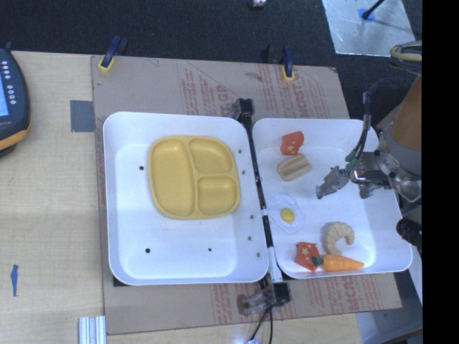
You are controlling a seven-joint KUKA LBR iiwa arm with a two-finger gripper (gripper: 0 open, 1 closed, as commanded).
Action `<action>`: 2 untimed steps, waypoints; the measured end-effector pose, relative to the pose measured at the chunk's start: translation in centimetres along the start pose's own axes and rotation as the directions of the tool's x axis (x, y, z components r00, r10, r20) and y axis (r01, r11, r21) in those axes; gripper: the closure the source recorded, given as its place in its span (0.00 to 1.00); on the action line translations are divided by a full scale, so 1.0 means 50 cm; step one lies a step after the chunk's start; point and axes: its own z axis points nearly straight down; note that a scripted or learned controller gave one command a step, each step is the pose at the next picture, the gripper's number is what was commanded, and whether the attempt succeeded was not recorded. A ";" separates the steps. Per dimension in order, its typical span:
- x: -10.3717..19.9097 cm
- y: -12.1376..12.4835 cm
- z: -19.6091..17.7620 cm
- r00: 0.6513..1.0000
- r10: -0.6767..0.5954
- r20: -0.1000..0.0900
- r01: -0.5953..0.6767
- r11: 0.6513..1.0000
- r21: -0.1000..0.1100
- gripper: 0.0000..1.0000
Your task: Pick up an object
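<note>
The right bin holds several toy foods. A red strawberry piece lies at the back, with a tan bread roll just in front of it. A small fried egg sits near the left wall. At the front lie a pale shrimp, a red star-shaped piece and an orange carrot. My gripper hangs over the middle of this bin, right of the bread roll and above the shrimp, and I see nothing held in it.
The left bin carries a yellow divided plate. A black clamp bar runs between the bins. A handheld pendant lies at the bench's far left. Blue and yellow clips pin the cardboard's back edge.
</note>
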 end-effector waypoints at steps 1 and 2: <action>0.008 0.110 0.319 1.000 -0.003 -0.001 0.003 1.000 0.001 0.00; -0.045 0.250 0.302 1.000 -0.002 0.002 0.002 1.000 -0.007 0.00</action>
